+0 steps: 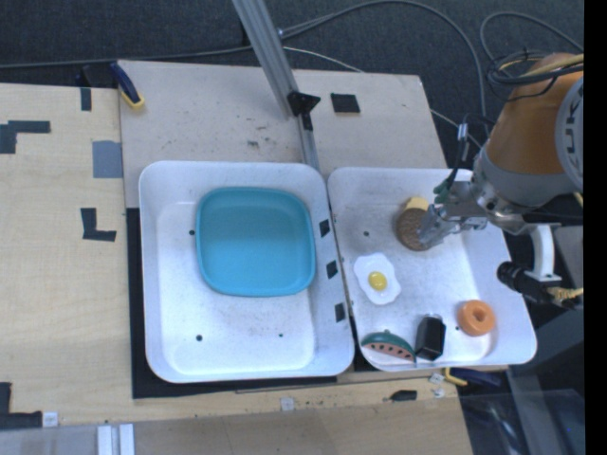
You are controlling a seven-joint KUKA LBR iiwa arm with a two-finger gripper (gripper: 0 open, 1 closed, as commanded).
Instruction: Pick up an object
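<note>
Over the right bin (493,254), my gripper (434,230) hung low at the upper middle of the white floor, reaching in from the right side of the camera view. My grey arm, with its orange band (531,121) above the wrist, sat over the bin's upper right corner.

Finger state: I could not tell. The fingertips were too small and too dark against the object below them to show whether they were spread or pressed together.

Object nearest the gripper: a round brown cookie (412,227), lying flat on the bin floor. My fingertips sat at its right edge, touching or just beside it; the view did not settle which. A small yellow piece (416,203) lay just above the cookie, touching it or very near.

Other contents of the right bin:
- a fried egg toy (377,279), below the cookie, near the bin's left wall;
- an orange doughnut (476,318), toward the lower right corner;
- a small black block (431,337), at the lower edge;
- a watermelon slice (390,348), just left of the black block, at the lower left corner.

Left bin (166,282): a blue plate (255,241) lay flat in its upper half.
</note>
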